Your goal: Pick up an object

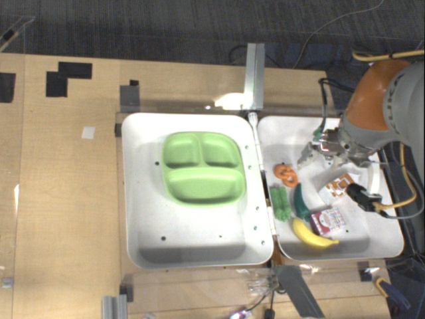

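Note:
My gripper [321, 149] hangs over the back middle of the right bin [292, 135], with the grey arm and its orange band [369, 102] coming in from the right. Below it lie an orange pretzel-shaped toy [285, 173], a light green piece [281, 203], a dark green piece [300, 201], a yellow banana [313, 235], a purple packet [329, 221] and a small orange and white packet [339, 187]. The gripper stands up and to the right of the orange toy, and I see nothing held in it.
The left bin [143, 178] holds a green divided plate [202, 166]. A metal post [255, 78] rises behind the wall between the bins. Cables [398, 205] trail along the right bin's right side. Wooden bench surface lies to the left.

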`<act>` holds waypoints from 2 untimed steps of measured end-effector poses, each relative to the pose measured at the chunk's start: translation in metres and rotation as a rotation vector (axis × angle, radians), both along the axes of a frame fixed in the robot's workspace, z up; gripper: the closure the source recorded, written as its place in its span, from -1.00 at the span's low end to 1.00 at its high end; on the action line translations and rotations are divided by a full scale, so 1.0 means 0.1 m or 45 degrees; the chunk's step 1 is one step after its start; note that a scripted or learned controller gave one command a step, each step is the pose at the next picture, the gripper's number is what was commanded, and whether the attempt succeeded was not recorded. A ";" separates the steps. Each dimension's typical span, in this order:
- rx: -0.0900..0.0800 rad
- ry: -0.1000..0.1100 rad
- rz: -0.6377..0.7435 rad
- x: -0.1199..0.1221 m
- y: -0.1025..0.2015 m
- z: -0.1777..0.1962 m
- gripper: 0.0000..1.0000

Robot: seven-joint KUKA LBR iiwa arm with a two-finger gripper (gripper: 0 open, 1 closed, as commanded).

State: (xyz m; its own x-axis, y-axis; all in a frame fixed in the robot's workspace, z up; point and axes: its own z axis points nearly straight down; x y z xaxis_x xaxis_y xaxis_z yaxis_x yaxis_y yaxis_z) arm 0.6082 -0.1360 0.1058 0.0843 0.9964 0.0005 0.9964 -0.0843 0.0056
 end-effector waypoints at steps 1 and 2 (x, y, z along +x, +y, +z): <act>-0.010 -0.019 0.354 -0.45 0.39 -0.13 -1.00; -0.021 -0.028 0.412 -0.78 0.41 -0.12 -1.00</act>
State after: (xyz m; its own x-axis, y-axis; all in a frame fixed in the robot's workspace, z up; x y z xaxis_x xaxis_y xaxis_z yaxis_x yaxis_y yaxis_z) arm 0.5302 -0.0945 0.0942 -0.2370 0.9714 -0.0173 0.9711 0.2374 0.0258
